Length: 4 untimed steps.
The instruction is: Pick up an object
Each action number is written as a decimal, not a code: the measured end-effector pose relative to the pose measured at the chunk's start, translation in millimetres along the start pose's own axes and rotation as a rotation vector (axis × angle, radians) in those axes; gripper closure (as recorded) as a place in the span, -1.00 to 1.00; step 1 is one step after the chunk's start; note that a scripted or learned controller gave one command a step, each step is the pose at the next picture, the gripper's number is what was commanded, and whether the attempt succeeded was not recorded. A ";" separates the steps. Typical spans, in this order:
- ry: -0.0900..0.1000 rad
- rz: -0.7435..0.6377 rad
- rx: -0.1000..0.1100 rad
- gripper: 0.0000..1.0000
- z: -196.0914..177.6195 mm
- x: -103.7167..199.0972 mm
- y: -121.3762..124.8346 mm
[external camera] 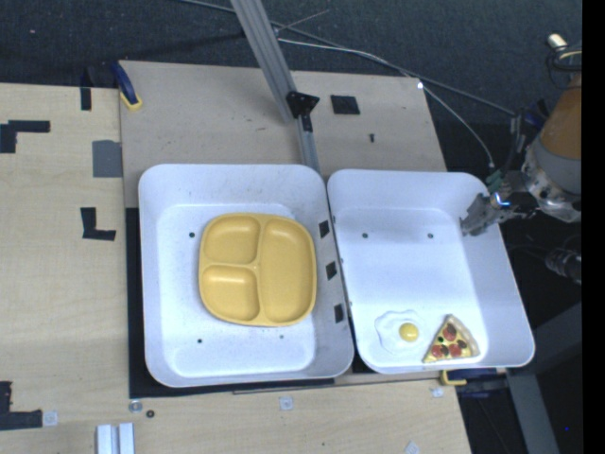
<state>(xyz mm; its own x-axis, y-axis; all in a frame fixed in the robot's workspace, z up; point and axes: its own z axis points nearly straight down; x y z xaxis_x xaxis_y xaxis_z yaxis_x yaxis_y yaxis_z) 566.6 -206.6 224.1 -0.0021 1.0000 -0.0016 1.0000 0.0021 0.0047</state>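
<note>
A yellow divided plate [257, 269] lies in the left bin [170, 253]. In the right bin [416, 197], near the front edge, lie a toy fried egg [400, 330] and a toy pizza slice [452, 340] side by side. My gripper [477, 216] hangs over the right bin's far right rim, well behind the egg and the pizza slice. Its dark tips are small and blurred, and nothing shows between them.
A grey metal pole [269, 50] slants down from the top to the gap between the bins. Cables run across the dark floor at the top. Black tape marks and a blue-yellow clamp [127, 88] sit on the wooden bench on the left.
</note>
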 end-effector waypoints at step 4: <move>0.003 -0.004 0.008 1.00 -7.9 162.0 -8.0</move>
<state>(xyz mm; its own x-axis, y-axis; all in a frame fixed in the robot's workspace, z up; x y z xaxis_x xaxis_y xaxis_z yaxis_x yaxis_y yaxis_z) 558.2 -44.7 231.7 -0.0059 1.0000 0.0012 1.0000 0.0059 -0.0036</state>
